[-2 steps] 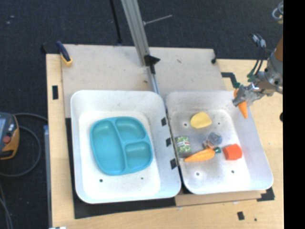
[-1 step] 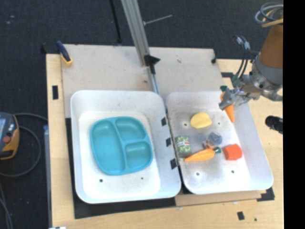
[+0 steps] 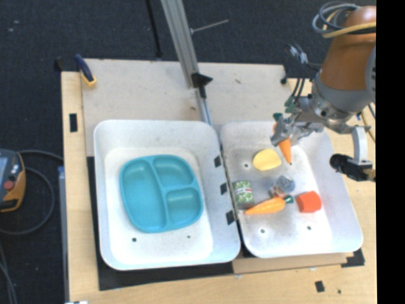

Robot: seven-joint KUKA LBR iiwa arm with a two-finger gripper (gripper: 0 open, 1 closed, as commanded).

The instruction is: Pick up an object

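My gripper (image 3: 284,138) hangs over the far part of the right bin (image 3: 338,230), reaching in from the right. It is shut on a small orange cone-shaped piece (image 3: 286,151), which points down from between the fingers. Just below it lies a yellow lemon-like piece (image 3: 266,160). Nearer the front of the bin are a small grey object (image 3: 283,184), an orange-red block (image 3: 309,201), a carrot with a green top (image 3: 266,206) and a green and white packet (image 3: 242,190).
The left bin (image 3: 107,144) holds a blue divided plate (image 3: 162,192). A slanted metal post (image 3: 185,43) rises behind the bins, between them. The arm's orange band and grey wrist (image 3: 345,75) stand over the right bin's far right corner.
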